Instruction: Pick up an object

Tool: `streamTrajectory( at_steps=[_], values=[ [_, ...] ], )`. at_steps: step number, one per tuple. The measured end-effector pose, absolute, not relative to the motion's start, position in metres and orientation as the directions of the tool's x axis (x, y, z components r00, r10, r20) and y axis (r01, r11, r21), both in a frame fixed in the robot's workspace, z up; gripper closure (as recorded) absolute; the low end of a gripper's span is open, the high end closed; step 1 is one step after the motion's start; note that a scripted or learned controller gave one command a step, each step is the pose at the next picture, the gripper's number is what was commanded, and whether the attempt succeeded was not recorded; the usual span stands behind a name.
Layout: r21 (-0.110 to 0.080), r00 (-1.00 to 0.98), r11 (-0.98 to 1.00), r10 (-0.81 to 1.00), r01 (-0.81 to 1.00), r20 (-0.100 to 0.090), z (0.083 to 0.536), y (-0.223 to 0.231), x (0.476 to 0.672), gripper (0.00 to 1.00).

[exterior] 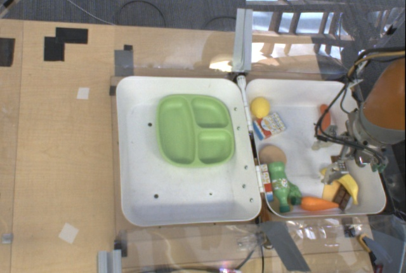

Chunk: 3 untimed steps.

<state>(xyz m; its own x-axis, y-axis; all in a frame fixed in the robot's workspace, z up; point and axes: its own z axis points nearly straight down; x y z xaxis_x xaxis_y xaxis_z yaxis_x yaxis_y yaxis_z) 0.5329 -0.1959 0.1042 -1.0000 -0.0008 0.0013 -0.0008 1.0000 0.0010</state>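
Gripper (337,168) low in the right bin (298,91), at its near right corner; nothing lifted.

Finger state cannot be told from this view, and no object is seen held. Directly beneath lie a yellow banana piece (348,186) and an orange carrot (319,204). Further left: green toy (281,184), brown egg-shaped item (273,154), small carton (269,125), yellow ball (259,106). The left bin (133,202) holds a green divided plate (195,129). Judgement: approach stage; grasp and lift remain.
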Motion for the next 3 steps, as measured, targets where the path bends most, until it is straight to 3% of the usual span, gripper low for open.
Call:
streamTrajectory(
  at_steps=[1,2,3],
  values=[
    [-0.008,-0.986,0.986,-0.166,-0.166,-0.015,0.091,-0.171,0.527,0.00],
    [-0.007,-0.935,0.935,-0.355,-0.355,-0.011,0.113,-0.205,0.561,0.00],
    [-0.005,-0.946,0.946,-0.324,-0.324,-0.013,0.089,-0.204,0.578,0.00]
  ],
)
